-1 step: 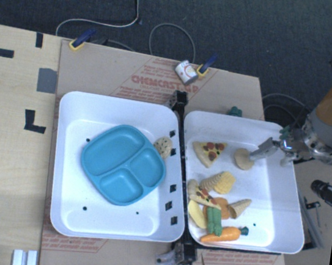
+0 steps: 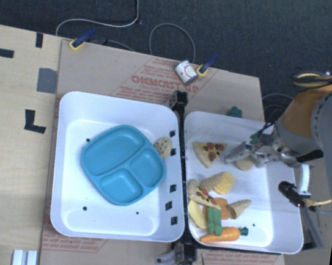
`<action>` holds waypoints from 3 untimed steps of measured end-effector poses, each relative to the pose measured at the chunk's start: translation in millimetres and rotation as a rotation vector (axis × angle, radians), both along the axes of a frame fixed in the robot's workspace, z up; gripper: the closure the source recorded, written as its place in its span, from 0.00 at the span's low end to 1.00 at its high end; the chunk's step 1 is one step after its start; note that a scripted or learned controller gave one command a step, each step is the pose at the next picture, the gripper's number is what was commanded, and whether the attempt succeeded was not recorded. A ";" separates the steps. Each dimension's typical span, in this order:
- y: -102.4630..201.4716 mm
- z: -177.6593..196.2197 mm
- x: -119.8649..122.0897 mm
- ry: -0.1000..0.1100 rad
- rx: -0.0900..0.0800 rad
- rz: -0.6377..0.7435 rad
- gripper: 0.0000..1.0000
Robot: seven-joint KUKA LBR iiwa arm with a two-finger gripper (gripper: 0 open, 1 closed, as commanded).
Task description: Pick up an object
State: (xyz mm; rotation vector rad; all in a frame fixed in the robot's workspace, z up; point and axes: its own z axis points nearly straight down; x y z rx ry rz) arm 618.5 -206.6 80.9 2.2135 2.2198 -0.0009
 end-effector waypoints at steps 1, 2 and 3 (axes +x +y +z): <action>99.0 5.7 -30.1 0.001 0.005 0.005 0.00; 105.1 4.5 36.6 -0.001 0.004 0.001 0.00; 103.8 14.0 32.1 0.014 0.005 -0.001 1.00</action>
